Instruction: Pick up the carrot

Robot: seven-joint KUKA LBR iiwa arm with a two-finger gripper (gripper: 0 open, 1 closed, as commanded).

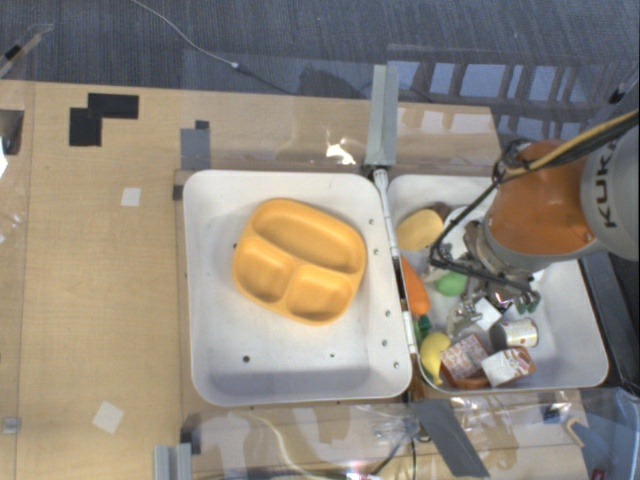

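- The carrot (415,290) is a short orange piece lying lengthwise against the left wall of the right bin (590,318), its narrow end toward the far side and a bit of green at its near end.
- It lies between a pale yellow rounded item (420,229) farther back and a small yellow lemon-like item (434,349) nearer the front.
- The grey arm with its orange band (537,208) reaches in from the right and hangs over the middle of the right bin.
- The gripper (476,293) points down among the clutter, just right of the carrot and not touching it; whether its claw is apart or together cannot be told.
- A green item (451,283) sits partly hidden beneath the wrist.
- Near the front of that bin lie a small can (519,334) and a red-and-white packet (484,362); their labels are too small to read.
- Part of the letters "KU" shows on the arm at the right edge.
- The left bin (230,368) holds a yellow divided plate (298,259) with three compartments.
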